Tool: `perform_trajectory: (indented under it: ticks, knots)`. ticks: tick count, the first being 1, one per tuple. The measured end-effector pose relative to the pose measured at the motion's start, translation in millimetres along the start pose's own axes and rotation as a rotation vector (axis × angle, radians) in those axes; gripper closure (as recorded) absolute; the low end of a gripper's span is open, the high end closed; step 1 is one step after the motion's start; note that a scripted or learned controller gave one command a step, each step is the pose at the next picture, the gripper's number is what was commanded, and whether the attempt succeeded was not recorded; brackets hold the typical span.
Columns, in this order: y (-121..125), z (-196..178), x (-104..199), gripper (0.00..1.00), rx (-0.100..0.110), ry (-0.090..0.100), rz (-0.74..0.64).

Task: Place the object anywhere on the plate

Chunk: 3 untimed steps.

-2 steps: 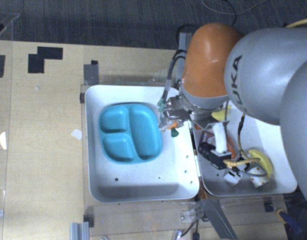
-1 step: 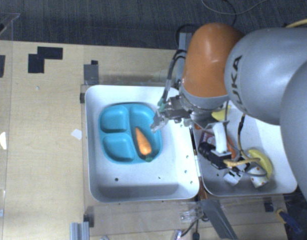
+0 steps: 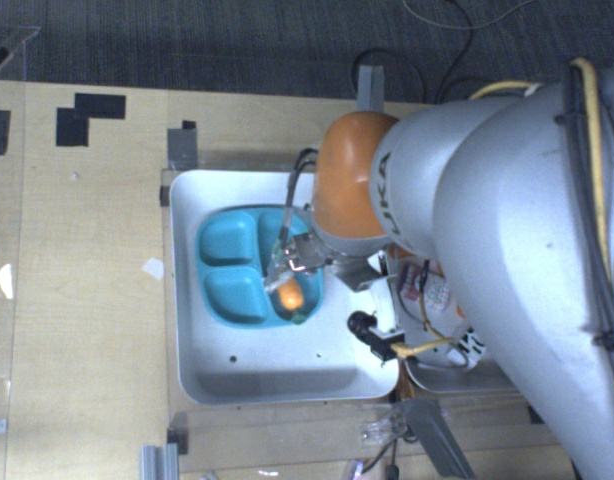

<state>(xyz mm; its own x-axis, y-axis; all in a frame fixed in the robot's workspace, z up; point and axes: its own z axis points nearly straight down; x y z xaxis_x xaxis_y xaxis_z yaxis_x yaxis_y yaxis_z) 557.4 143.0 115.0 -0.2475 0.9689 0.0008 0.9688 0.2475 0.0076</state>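
A blue plate (image 3: 227, 268) with three compartments lies in the left white bin (image 3: 267, 378). A small orange object (image 3: 291, 296) sits over the plate's right compartment, near its lower right rim, with a bit of green just below it. My gripper (image 3: 290, 266) hangs directly above the orange object, reaching in from the right over the plate's right side. The view does not show whether the orange object is held or resting on the plate.
The grey arm with its orange band (image 3: 352, 178) covers most of the right bin. A red-and-white packet (image 3: 430, 286) and a checkered item (image 3: 473, 344) peek out beside it. Bare white bin floor lies below and left of the plate.
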Motion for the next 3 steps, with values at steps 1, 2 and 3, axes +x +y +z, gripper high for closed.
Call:
perform_trajectory:
  ticks: [1, 2, 3]
  knots:
    - [1.7, -10.2, -3.1, 1.0, -0.006, -0.003, 0.007]
    - [1.1, -10.0, -3.0, 0.0, -0.003, -0.003, 0.005]
    - [3.1, -21.5, -3.7, 1.0, -0.008, -0.002, 0.008]
